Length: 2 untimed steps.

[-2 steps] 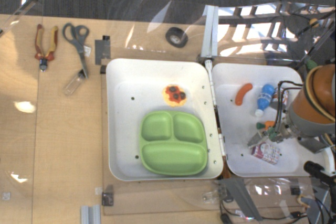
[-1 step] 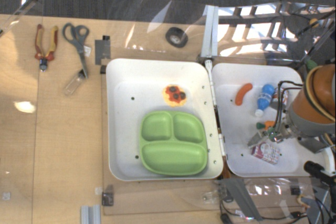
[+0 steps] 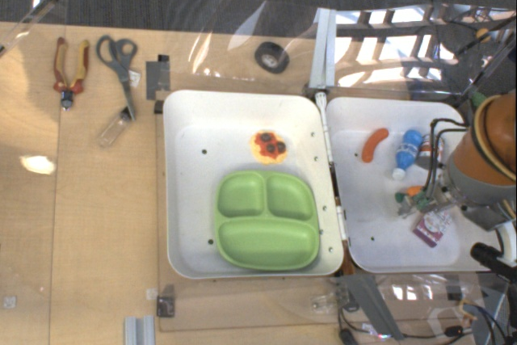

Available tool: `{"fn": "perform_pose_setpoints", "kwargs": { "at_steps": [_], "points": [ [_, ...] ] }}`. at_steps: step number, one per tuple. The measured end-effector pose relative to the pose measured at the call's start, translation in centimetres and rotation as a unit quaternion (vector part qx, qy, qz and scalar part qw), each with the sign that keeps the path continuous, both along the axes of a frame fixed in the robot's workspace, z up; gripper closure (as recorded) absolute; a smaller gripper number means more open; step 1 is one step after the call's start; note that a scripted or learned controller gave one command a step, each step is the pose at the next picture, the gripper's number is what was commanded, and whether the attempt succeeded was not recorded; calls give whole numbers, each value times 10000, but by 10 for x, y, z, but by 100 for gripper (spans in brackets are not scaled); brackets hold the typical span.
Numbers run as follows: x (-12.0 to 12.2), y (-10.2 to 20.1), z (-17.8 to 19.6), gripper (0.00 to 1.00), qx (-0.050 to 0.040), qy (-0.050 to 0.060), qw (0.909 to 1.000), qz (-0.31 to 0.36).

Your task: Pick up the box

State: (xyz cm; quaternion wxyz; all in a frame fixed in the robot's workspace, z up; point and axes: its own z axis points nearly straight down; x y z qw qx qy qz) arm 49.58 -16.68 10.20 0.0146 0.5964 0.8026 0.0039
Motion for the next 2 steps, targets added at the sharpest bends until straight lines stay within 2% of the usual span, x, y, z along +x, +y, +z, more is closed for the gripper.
{"fn": "perform_pose_setpoints", "kwargs": {
  "at_steps": [1, 2],
  "points": [
    [0, 0, 0, 0, 1, 3, 10000, 0],
    [-4, -39, -13, 0, 62, 64, 9927, -1203]
  ]
}}
